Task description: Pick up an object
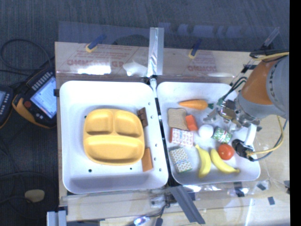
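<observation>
Gripper (225,113) (finger state cannot be determined) hovers above 1 small white ball (205,131), just left: light, smooth, slippery; grasp across its middle.

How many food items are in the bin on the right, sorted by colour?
Yellow: 2, both bananas
Orange: 2, carrot and small orange block
Red: 1, tomato
White: 1, egg
Brown: 1, bread slice
Total: 7

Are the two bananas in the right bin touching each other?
Apart: the camera view shows a strip of white bin floor between the left banana and the right banana.
</observation>
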Controlling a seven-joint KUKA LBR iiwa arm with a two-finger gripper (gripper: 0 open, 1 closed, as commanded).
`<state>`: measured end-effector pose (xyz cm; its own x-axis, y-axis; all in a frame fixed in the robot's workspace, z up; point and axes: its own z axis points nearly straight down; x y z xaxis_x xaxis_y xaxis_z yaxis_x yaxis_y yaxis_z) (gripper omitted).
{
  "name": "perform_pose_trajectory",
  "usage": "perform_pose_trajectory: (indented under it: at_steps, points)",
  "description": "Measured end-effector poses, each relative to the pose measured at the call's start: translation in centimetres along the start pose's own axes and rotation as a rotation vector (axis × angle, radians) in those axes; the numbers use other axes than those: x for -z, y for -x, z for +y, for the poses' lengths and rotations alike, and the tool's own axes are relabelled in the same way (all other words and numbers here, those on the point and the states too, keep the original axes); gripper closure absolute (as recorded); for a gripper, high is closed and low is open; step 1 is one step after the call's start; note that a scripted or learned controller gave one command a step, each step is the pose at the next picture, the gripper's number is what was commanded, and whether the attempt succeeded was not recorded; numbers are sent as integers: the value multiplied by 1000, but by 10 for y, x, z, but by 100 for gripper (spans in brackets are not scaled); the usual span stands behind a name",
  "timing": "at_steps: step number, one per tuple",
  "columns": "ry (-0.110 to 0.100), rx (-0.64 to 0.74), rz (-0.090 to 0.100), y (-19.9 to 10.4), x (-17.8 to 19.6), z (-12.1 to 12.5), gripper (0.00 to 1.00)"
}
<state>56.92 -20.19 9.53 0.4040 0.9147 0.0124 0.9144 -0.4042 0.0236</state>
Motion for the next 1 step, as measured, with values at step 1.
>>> perform_pose_trajectory:
  at_steps: [1]
  points:
    - [-29,212,-11,-29,0,54,0]
